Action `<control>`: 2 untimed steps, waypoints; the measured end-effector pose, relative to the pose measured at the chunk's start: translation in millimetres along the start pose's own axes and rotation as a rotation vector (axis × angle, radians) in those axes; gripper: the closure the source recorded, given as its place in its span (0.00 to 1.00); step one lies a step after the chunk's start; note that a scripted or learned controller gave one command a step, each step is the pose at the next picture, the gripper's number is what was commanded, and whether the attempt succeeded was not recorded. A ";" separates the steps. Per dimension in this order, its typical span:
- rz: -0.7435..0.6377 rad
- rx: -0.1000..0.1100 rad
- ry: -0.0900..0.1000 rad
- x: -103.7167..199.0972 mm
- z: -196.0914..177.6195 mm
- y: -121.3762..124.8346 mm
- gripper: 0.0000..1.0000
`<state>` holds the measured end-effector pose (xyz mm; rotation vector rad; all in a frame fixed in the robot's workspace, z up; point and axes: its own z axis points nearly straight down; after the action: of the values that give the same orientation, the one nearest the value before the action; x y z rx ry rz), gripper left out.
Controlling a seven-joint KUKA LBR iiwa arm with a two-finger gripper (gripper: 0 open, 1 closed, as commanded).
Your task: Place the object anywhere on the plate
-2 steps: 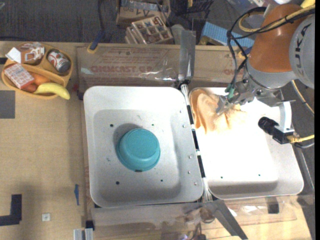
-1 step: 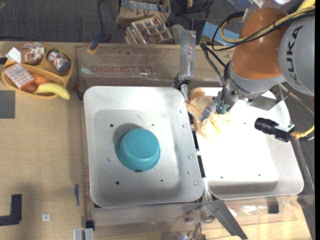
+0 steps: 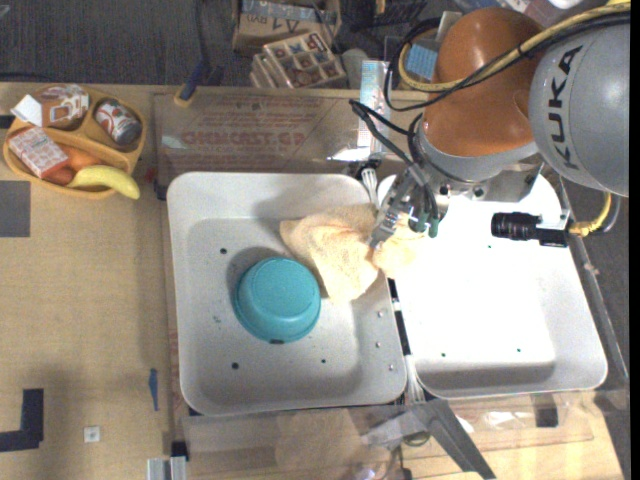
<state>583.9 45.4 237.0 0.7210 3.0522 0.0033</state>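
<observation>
Two shallow white plastic bins (image 3: 200, 368) sit side by side. One crumpled, soft yellow cloth (image 3: 335, 248) lies in the left bin beside one round teal plate (image 3: 279, 299). Gripper (image 3: 384, 231) fingers pinch the cloth's edge.

A crumpled pale-yellow cloth (image 3: 335, 251) lies in the left white bin, its right end draped over the rim between the bins. A round teal plastic plate (image 3: 279, 298), seemingly overturned, sits beside it, touching its lower-left edge.

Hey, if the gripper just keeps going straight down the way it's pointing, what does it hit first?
Most likely the yellow cloth: the gripper points down at its right edge, though height above it is unclear.
</observation>
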 end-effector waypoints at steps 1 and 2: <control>-0.398 -0.002 -0.001 25.8 -7.3 40.6 1.00; -0.462 0.000 0.003 49.2 6.9 78.7 1.00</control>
<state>575.1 137.8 230.1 0.0024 3.1382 0.0027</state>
